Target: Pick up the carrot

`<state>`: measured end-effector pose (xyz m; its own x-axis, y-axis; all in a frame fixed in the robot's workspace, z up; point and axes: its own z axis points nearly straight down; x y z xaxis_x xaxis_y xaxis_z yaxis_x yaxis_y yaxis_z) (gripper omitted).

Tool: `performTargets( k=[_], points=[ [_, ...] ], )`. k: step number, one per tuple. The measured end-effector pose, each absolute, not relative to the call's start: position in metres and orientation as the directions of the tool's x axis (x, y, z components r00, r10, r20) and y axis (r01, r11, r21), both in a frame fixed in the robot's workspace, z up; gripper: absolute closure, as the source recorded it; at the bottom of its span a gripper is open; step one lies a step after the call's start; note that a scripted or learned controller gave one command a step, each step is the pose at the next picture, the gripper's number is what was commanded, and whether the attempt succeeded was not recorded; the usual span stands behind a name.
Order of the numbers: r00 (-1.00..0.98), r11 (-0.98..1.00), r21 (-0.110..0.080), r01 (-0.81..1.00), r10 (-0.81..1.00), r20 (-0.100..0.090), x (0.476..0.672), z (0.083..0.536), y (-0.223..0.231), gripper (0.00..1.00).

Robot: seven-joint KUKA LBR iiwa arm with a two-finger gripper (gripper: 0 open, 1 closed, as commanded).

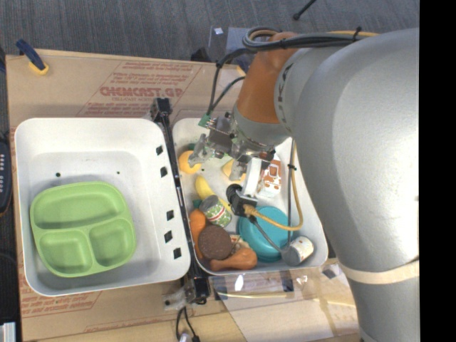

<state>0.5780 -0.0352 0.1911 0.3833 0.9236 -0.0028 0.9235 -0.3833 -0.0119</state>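
Landmark: left bin (28, 141), white, shallow. Inside it, toward near-left corner: green three-compartment tray (82, 226). Touching landmark's right side: second white bin (315, 244), holding yellow banana (204, 188), blue bowl (265, 235), brown round cookie (214, 241), small tin can (214, 210). Under both: cardboard sheet (107, 84).

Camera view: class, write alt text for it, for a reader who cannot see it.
A grey robot arm's gripper hovers over the right bin, crowded with toy food, where the carrot lies at the left wall. The left bin holds a green divided plate.
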Motion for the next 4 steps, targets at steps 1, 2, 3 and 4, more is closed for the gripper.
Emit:
performTargets(
  k=[1,2,3,4],
  points=[
    [0.474,-0.474,-0.018,0.88,0.88,-0.009,0.582,0.098,-0.093,0.0],
    [0.464,-0.464,-0.022,0.885,0.886,-0.004,0.584,0.11,-0.09,1.0],
    [0.695,-0.695,-0.008,0.719,0.719,-0.002,0.551,0.093,-0.094,1.0],
    [0.658,-0.658,-0.009,0.753,0.753,0.003,0.49,0.194,-0.02,1.0]
  ],
)
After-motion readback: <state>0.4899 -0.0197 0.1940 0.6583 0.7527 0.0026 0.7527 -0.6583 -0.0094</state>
